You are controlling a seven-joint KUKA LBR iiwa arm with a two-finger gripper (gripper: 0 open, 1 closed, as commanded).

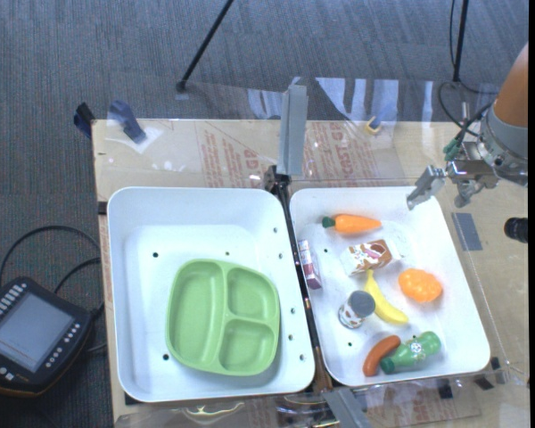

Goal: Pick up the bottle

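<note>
Claw (439, 184) over the right bin's far corner; whether it is clenched or released cannot be told.
The green bottle (412, 352) lies on its side at the right bin's (459, 266) near edge, just beside a sausage (380, 354), well apart from the claw.

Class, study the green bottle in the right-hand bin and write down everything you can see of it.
The green bottle lies on its side at the near edge of the right bin, tilted so one end points up and right. It looks like glossy plastic, dark green with a pale label around its middle. Its lower left end rests against an orange-red sausage-shaped toy. The gripper is far from it, by the bin's far right corner.
</note>
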